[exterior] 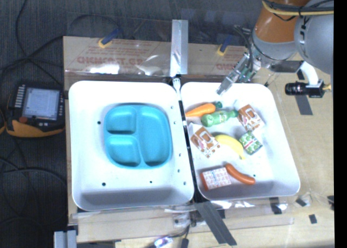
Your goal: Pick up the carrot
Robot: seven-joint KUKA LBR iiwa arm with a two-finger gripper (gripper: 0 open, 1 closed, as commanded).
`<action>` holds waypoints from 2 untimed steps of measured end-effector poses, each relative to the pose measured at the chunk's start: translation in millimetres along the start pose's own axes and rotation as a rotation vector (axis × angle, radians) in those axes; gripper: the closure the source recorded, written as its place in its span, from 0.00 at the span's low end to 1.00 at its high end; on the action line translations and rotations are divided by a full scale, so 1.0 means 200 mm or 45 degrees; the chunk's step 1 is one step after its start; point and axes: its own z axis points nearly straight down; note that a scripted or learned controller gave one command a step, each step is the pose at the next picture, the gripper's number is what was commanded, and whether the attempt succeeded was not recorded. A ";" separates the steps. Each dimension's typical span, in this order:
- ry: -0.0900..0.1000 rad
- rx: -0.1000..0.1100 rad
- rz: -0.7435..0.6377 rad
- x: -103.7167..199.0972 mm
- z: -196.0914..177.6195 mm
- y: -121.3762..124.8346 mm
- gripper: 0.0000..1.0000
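Can't tell how the jaws stand on the gripper, too small and blurry at this slant, but nothing visibly caught in them. Hanging over the far rim of the right bin, just up and right of the carrot and clearly apart from it. Grey arm with its orange band coming in from the upper right.

Carrot lying in the far-left corner of that right bin, close against the dividing wall, pointing roughly sideways. Just right of the carrot and about touching its tip: a green bottle on its side. Further right of the carrot, a small brown-and-white carton. Toward the camera from the carrot, another carton of the same sort, then a banana beside it and a little green-and-white box past the banana. Well nearer the camera than the carrot, a red patterned box and a sausage next to it.

Left of the carrot, across the divider, the left bin with a blue compartment tray sitting in the middle. Way left of the carrot, off the bench, a handheld pendant with a screen on the dark floor.
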 end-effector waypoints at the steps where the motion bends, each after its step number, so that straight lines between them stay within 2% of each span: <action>1: 0.001 0.006 0.414 0.09 0.04 0.02 1.00; 2: 0.000 0.008 0.890 0.05 0.05 0.05 1.00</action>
